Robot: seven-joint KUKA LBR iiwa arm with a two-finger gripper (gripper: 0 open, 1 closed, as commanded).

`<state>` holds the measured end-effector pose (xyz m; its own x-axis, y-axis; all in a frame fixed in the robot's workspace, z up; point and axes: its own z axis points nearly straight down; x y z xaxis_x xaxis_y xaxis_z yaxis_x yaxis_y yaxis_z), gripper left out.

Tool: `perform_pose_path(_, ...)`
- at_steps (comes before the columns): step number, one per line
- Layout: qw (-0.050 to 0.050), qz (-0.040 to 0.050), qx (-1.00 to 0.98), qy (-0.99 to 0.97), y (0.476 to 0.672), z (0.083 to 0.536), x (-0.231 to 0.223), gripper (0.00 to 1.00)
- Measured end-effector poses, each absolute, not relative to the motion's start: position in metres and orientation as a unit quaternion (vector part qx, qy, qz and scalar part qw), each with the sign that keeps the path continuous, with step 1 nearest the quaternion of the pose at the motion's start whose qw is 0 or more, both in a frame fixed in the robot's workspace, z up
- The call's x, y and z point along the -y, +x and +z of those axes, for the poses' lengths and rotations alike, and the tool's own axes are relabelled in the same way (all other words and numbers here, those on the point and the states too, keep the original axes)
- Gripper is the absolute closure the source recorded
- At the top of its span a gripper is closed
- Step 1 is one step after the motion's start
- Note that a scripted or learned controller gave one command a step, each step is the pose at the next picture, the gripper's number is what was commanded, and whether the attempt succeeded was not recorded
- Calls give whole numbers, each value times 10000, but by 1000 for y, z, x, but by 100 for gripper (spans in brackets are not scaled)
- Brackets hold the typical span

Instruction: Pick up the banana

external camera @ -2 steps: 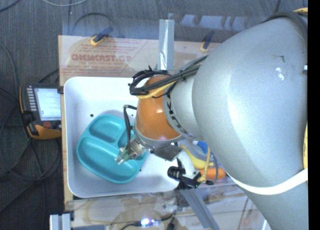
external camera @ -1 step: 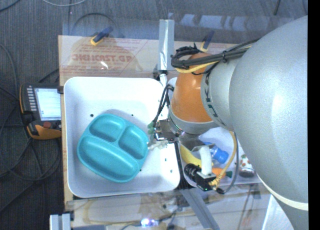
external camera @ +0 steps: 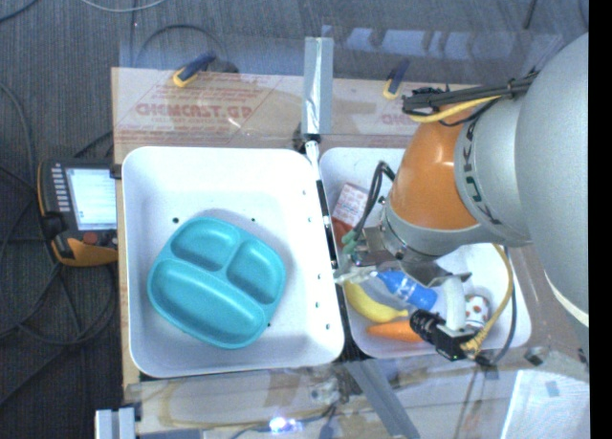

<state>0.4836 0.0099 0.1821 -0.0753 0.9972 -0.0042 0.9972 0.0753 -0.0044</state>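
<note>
We start at the gripper (external camera: 367, 261), low over the right bin (external camera: 481, 267) under the orange band of the arm (external camera: 435, 188). The wrist body covers its working end from above, so we cannot tell how wide it stands or whether it has hold of anything.

Just beneath and in front of it lies the banana (external camera: 369, 305), near the front left corner of the right bin and close to the wall shared with the other bin. Only part of its yellow curve shows. A blue object (external camera: 402, 287) lies across its upper side, and an orange carrot-like piece (external camera: 394, 330) sits just beside it towards the front edge.

We judge the banana to be light, with a smooth and somewhat slippery skin. If it is a real one it is soft enough to bruise, so a moderate squeeze should do. The best hold is across the thick middle of the curve, square to its length, since the tapering ends would slide out. The crowding neighbours leave little room for a clean descent.

Further out, a red-and-white packet (external camera: 350, 203) lies at the back of the same bin. The left bin (external camera: 153, 179) holds a teal divided plate (external camera: 218, 279).
</note>
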Motion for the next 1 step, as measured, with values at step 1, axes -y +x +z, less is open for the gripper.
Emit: perform_pose_path(1,0,-32,-7336,6796,484,182,-10,0)
